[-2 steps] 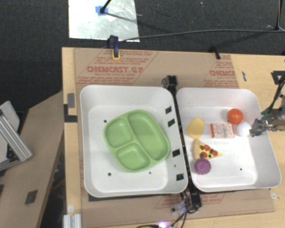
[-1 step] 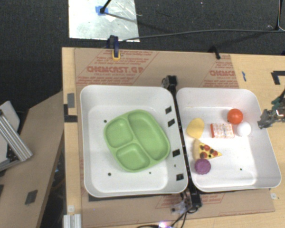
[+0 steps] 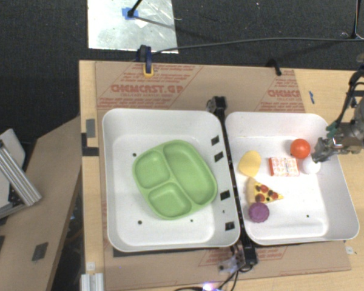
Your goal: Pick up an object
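We see the tool [image 3: 323,150] low at the right bin's [image 3: 338,223] right wall (its opening we cannot tell), just right of a round orange-red ball [image 3: 300,148], glossy and loose.

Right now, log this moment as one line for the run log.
arm: at right bin's right wall | claw: beside orange ball, nothing seen held | right bin: five toys | left bin: green plate

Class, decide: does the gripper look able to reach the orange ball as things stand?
Probably yes. The gripper is right beside the orange ball in the right bin, with nothing between them.
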Controlling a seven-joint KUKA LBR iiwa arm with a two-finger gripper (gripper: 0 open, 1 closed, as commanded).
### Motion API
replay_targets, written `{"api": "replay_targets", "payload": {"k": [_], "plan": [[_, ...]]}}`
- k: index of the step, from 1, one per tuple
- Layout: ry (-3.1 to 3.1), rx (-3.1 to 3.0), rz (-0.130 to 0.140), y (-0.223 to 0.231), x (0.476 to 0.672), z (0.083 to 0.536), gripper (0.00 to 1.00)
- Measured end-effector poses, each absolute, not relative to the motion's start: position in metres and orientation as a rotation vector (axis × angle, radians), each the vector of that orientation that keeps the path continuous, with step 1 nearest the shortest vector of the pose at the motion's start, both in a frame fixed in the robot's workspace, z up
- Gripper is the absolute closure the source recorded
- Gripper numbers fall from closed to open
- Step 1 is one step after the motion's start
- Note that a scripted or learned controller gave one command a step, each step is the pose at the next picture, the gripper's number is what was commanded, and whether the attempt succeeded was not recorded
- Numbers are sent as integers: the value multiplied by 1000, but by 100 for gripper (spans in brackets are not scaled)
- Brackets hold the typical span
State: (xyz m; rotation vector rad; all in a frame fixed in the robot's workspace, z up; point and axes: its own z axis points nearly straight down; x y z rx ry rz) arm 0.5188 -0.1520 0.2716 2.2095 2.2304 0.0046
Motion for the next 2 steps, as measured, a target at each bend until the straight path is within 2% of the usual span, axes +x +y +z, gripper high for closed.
{"api": "replay_targets", "payload": {"k": [1, 2], "plan": [[2231, 2210, 6, -99, 525, 275, 100], [2233, 2210, 5, -37, 523, 263, 100]]}}
